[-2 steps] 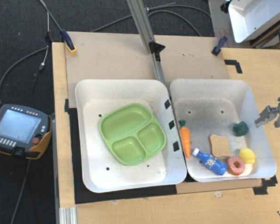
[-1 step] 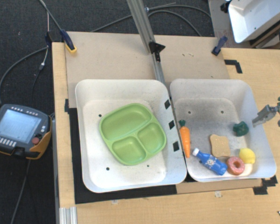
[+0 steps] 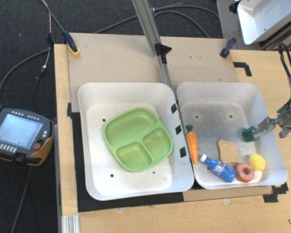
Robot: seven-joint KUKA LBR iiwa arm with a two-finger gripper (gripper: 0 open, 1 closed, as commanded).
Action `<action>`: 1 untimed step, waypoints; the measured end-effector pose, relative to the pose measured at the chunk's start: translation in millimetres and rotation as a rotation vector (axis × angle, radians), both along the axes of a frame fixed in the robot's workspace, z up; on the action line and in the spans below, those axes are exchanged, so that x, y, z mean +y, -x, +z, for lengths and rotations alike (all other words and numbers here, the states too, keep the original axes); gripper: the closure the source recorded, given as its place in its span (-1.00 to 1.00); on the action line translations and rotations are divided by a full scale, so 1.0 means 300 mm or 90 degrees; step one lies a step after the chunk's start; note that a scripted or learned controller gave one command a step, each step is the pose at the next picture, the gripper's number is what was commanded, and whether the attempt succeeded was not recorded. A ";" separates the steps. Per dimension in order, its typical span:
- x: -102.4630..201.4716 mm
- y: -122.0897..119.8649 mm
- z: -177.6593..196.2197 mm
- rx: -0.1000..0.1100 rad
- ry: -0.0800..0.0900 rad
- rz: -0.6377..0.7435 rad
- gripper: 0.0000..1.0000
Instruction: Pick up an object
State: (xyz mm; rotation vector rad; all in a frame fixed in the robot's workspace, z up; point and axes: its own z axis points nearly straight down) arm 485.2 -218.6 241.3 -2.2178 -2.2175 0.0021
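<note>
We are looking at a robotics lab: a teach pendant lies on dark carpet with cables trailing, and a plywood bench carries two white bins, blue clamps, black tape marks and an aluminium pole.

One fixed camera looks down at a slant — both bins in frame.

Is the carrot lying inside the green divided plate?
No, the carrot lies in the right bin, close to its left wall, while the green divided plate sits in the left bin.
</note>
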 end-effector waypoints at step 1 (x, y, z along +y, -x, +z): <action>0.006 0.005 -0.212 0.002 -0.001 0.000 -1.00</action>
